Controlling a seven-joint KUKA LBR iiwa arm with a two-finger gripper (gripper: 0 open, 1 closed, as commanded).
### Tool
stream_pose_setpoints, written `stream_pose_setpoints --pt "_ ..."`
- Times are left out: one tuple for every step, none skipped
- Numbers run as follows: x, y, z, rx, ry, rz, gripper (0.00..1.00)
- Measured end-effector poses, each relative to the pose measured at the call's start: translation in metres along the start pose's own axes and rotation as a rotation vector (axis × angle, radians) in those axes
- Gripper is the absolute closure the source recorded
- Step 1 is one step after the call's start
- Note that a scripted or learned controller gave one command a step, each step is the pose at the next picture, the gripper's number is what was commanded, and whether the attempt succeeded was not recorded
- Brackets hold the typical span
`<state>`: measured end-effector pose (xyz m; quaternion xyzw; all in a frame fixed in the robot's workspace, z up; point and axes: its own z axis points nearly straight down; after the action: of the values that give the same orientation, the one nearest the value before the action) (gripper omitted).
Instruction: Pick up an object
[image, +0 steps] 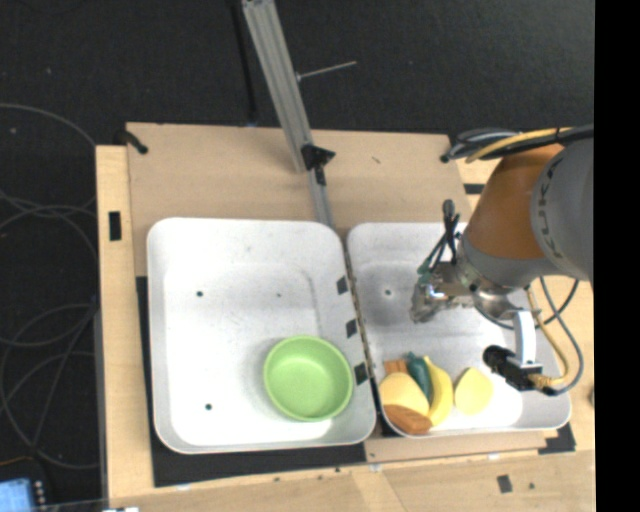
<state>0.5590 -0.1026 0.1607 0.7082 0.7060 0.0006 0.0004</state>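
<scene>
My pincer (432, 298) hangs right of centre, grip state unreadable, nothing lifted; the round yellow fruit (474, 391) waits below.

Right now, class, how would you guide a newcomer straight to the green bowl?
Find the left bin of the two white ones. The green bowl sits in its near right corner, open side up. Its neighbours across the divider are yellow and orange; it alone is green.

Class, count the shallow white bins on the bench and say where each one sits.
2. One white bin lies on the view's left and holds a green bowl. The other white bin lies beside it on the right, under the arm, with its contents bunched at its near edge.
</scene>
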Motion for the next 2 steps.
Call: stream_pose_setpoints --pt "0.003 0.005 -0.042 -0.001 -0.001 -0.006 1.00" --pt "0.002 0.006 -0.079 -0.004 -0.001 -0.007 1.00"
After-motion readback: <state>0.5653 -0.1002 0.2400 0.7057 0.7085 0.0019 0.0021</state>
